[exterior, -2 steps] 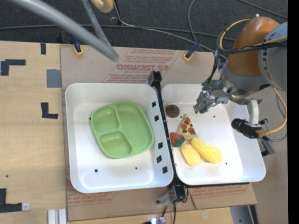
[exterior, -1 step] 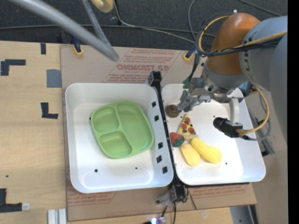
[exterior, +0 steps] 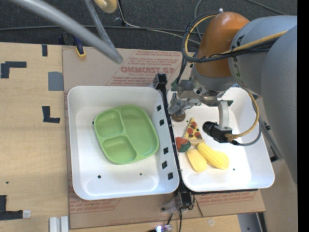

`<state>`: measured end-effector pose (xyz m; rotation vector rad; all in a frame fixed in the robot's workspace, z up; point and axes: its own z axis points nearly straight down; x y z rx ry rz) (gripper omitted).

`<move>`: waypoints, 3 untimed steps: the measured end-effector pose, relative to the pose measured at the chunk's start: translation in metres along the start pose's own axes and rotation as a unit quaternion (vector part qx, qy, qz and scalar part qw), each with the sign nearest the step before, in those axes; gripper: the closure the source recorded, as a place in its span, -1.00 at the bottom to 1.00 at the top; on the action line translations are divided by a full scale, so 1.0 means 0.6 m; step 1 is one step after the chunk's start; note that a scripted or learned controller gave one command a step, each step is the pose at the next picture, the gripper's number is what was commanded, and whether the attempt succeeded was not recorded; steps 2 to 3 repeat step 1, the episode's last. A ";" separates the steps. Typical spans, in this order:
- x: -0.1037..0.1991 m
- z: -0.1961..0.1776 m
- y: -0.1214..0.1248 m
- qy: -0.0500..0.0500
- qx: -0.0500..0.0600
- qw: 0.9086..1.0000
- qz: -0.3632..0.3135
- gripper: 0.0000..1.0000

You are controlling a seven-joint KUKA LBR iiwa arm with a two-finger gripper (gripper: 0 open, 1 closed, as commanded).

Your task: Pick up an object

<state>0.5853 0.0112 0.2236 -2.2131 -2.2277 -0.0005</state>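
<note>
Tray (exterior: 126,134) in left bin (exterior: 79,144).

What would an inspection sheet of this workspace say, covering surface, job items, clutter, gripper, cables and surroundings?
Surface: wooden bench with a cardboard sheet under two shallow white bins, left bin and right bin.
Job's things: green divided plastic tray in the left bin; yellow toy corn cob, pale yellow toy piece, toy pizza slice and small red toy piece in the right bin.
Clutter: nothing seen.
Gripper: two-finger gripper low at the right bin's left wall; holds nothing visible.
Cables: yellow and black cables loop beside the wrist.
Surroundings: dark floor beyond the bench.
</note>
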 end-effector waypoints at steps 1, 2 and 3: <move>0.103 0.009 -0.013 0.000 0.001 1.000 0.000 1.00; 0.103 0.009 -0.013 0.000 0.001 1.000 0.000 1.00; 0.103 0.009 -0.013 0.000 0.001 1.000 0.000 1.00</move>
